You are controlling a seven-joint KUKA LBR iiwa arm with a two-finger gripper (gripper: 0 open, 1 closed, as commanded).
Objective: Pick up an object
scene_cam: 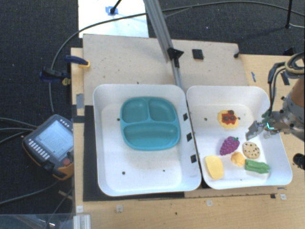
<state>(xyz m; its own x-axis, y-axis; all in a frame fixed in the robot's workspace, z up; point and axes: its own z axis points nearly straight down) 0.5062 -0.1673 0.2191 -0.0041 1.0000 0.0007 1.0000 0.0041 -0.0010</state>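
Observation:
The right bin (209, 99) holds several toy foods: a small pizza (228, 119), a purple grape bunch (229, 145), a cookie (250, 150), an orange piece (237, 159), a green pickle (257, 166) and a yellow cheese slab (214, 167). My gripper (256, 130) hangs over the right side of this bin, just above and beside the cookie. Nothing shows between its fingers.
The left bin (109, 161) holds a teal divided plate (149, 123). A metal pole (159, 23) slants across the back board. A teach pendant (50, 144) lies left of the bench, with cables around it.

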